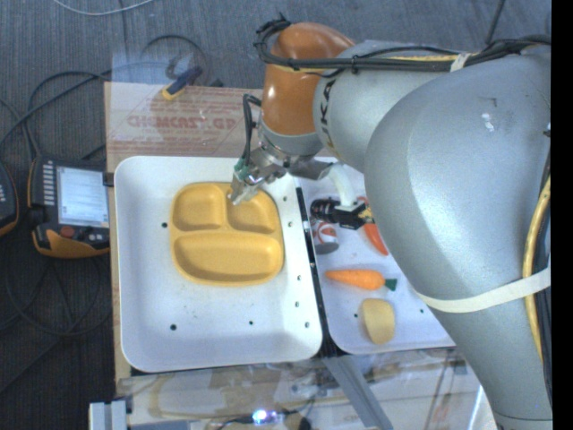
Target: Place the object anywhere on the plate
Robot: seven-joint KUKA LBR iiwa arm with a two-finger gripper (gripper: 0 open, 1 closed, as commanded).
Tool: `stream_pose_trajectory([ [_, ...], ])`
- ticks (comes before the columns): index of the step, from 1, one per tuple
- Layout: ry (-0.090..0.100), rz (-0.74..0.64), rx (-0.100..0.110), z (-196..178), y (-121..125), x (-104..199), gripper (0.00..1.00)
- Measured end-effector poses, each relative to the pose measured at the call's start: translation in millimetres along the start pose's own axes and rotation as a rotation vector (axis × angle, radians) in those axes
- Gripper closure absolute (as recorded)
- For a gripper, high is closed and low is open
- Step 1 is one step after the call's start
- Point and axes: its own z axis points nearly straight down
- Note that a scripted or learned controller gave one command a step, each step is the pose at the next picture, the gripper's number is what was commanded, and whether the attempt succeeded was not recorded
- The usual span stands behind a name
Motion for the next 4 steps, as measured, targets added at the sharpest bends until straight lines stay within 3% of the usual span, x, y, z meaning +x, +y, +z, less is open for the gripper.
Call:
stream_pose_trajectory([
  [1,0.0,-0.032,0.001,-24,-78,51,1.0],
  [2,0.001,-0.01,0.0,-38,-28,82,1.0],
  [3,0.001,0.019,0.003,4,-89,49,1.0],
  [4,0.0,0.064,0.0,-61,-27,106,1.0],
])
